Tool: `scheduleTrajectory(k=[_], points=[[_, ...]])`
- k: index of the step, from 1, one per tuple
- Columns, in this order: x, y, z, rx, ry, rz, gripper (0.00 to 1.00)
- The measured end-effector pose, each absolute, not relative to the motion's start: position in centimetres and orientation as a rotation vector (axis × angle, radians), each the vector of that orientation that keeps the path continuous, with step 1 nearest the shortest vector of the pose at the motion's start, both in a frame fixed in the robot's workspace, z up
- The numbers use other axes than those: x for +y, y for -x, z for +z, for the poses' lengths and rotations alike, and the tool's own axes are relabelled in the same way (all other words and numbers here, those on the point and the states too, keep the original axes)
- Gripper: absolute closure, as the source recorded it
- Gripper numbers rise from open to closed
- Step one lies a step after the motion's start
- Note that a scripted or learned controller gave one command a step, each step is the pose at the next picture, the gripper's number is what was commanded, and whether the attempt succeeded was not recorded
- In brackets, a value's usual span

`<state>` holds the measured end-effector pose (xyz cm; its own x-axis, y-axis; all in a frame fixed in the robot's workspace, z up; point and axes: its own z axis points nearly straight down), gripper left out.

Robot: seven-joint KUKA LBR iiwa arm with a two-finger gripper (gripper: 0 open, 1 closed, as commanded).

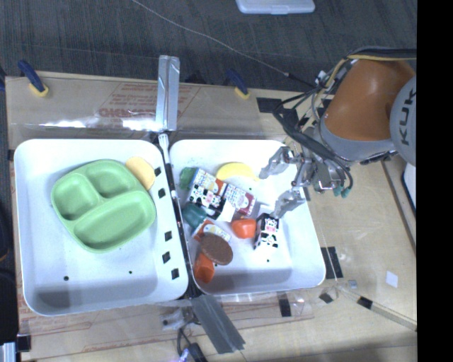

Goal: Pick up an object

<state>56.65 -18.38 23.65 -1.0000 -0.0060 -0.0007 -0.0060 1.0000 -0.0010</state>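
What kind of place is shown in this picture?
Probably a robot lab test bench: two white bins clamped to a wooden table, toy food such as a yellow lemon, and a robot arm with cables.

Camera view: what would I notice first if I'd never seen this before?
Probably the big green divided plate in the left bin, with a yellow piece at its upper right edge. Next, the heap of toy food in the right bin, including a cow-patterned carton. The gripper hangs open over that bin's right side.

The far edge is cutting off a white tray (274, 6); toys in the right bin (306, 244) are overlapping, hiding the green one (187, 177).
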Motion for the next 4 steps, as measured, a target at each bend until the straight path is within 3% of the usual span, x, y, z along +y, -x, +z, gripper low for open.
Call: scheduleTrajectory(k=[1, 3, 4], points=[[-19.2, -57.4, 10.0, 3.104, 0.39, -0.007, 0.0], [-11.3, -54.4, 9.2, 3.139, -0.007, -0.002, 0.0], [-11.5, -61.6, 9.4, 3.057, 0.7, -0.007, 0.0]])
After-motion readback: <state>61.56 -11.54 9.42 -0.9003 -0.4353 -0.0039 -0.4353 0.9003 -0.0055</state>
